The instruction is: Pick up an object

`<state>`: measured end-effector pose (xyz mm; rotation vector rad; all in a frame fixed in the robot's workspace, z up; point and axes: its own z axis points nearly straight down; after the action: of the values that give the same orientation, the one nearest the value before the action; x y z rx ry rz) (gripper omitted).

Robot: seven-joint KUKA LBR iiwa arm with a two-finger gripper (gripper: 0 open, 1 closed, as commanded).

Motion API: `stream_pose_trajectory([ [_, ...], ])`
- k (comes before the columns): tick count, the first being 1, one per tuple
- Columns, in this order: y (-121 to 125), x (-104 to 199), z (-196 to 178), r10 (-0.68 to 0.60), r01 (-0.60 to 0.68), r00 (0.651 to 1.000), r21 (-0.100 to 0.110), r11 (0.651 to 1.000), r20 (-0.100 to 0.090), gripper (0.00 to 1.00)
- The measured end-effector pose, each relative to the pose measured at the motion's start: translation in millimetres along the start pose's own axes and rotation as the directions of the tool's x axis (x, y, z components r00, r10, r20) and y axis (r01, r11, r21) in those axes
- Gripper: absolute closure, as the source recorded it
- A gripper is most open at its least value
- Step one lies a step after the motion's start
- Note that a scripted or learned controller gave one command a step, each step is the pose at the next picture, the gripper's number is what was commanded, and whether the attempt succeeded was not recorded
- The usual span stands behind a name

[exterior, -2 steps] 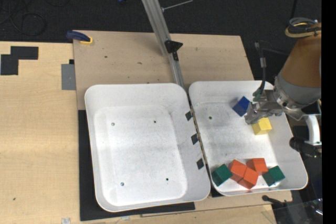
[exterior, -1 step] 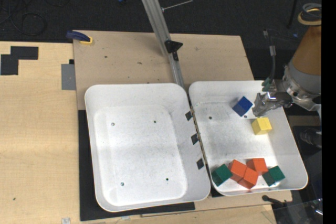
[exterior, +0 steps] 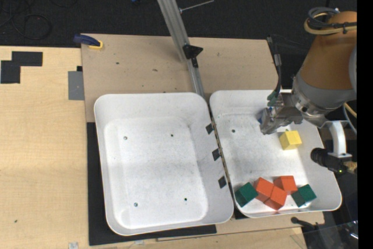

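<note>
Blocks, the things to be picked, all lie in the right bin (exterior: 233, 103), none in the left bin (exterior: 111, 108), whose white floor shows just a few dark specks. Going from left to right along the right bin's near edge: a green block (exterior: 246, 192), an orange block (exterior: 264, 188) touching it, a second orange block (exterior: 278, 198) just in front, a third orange block (exterior: 286, 183) behind that, and another green block (exterior: 303, 195) at the end of the cluster. Well apart from that huddle, farther up the bin, a yellow block (exterior: 289, 139) sits alone. The gripper (exterior: 271, 123) hangs just to the upper left of the yellow block, low over the bin floor; whether its fingers are spread or closed cannot be told, and nothing is seen between them. The arm (exterior: 326, 67) rises behind it to the right, its orange band uppermost.
</note>
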<state>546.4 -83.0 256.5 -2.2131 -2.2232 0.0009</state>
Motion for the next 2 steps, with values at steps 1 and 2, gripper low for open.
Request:
stream_pose_trajectory([
  [1, -1, 59, 10, -0.001, 0.001, 1.000, 0.001, 1.000, 0.000, 1.00],
  [2, -5, 107, 8, 0.000, 0.000, 1.000, 0.002, 1.000, 0.000, 1.00],
])
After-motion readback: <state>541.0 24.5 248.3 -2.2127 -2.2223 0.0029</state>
